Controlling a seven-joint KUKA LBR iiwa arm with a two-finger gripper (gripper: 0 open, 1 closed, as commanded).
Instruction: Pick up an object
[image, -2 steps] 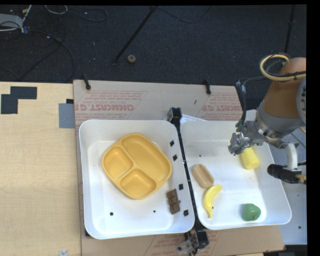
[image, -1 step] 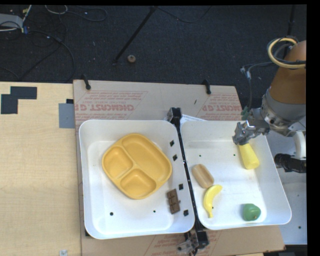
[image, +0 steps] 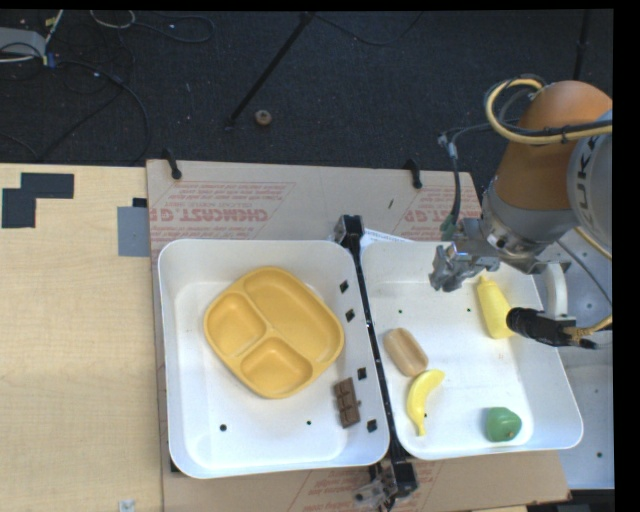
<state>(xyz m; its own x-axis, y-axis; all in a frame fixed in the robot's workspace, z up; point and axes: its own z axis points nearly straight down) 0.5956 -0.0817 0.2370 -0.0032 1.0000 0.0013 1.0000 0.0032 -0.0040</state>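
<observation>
In the right bin (image: 540, 425) lie a tan bread roll (image: 405, 351), a yellow banana (image: 423, 397), a green round object (image: 502, 423) and a yellow bottle-shaped object (image: 492, 307). My gripper (image: 448, 274) hangs over the bin's far part, just left of the yellow bottle-shaped object and above the bread roll. I see nothing between its fingers. The left bin (image: 190, 420) holds a yellow divided plate (image: 273, 330) and a brown chocolate bar (image: 346, 401) near its right wall.
The arm's orange and grey body (image: 545, 160) looms over the right bin's far right corner. A black divider (image: 365, 330) separates the two bins. Cardboard (image: 260, 205) lies under the bins, and wooden bench top (image: 70, 330) spreads to the left.
</observation>
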